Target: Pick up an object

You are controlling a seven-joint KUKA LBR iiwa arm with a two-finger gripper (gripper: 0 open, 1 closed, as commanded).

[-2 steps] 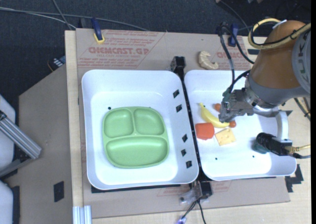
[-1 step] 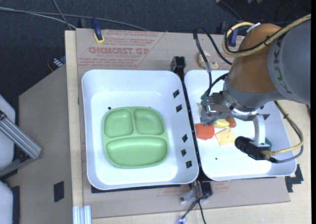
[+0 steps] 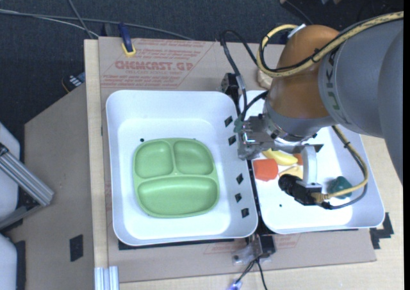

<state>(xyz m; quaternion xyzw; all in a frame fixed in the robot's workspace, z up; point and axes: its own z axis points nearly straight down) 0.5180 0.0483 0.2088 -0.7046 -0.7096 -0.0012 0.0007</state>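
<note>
The orange block (image 3: 265, 168) is seen in the right bin (image 3: 333, 218), a banana (image 3: 282, 156) touching it; the tool (image 3: 256, 145) (grip state cannot be told) is poised just above, presumably for grasping.

divided plate (image 3: 175, 177) in left bin (image 3: 122, 116), arm (image 3: 333, 77) over right bin (image 3: 359, 215)

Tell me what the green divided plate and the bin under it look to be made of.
Green divided plate: probably molded plastic, matte to satin; even color, soft rounded compartment ridges, only faint sheen.
Left bin: likely thin white plastic, smooth and slightly glossy; rounded corners and a rolled rim suggest a formed tray, though coated metal is not ruled out.
</note>
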